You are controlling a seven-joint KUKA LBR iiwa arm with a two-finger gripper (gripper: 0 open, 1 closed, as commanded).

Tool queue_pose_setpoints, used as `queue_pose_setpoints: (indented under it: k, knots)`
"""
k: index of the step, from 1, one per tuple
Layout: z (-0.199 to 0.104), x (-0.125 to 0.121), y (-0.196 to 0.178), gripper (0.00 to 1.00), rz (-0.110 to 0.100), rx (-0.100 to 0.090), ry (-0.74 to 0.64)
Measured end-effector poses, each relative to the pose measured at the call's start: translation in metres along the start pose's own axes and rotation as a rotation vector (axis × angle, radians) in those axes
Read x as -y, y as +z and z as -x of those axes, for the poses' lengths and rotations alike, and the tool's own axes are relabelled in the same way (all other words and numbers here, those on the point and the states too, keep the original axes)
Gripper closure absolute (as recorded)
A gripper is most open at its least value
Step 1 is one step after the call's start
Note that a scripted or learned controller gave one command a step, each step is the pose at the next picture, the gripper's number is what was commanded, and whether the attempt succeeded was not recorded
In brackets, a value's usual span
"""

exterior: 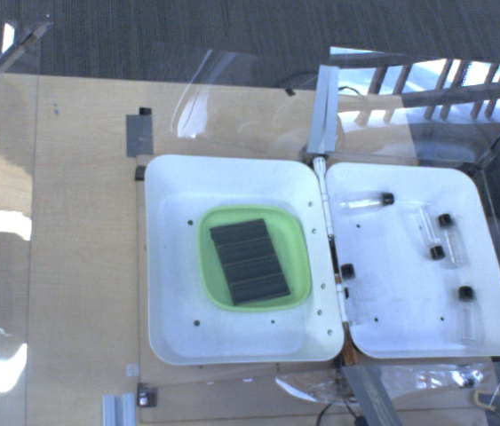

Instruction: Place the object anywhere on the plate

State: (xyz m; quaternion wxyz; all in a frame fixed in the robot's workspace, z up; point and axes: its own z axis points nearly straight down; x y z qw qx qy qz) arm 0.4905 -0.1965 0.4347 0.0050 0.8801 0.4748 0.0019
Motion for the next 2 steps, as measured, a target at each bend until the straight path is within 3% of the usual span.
queue_pose_setpoints:
  k: [1, 2]
  knots:
    - [0.0015, -0.0005, 0.0001, 0.0, -0.001, 0.0, 0.107]
    - [0.0015, -0.0005, 0.0, 0.0, -0.001, 0.0, 0.107]
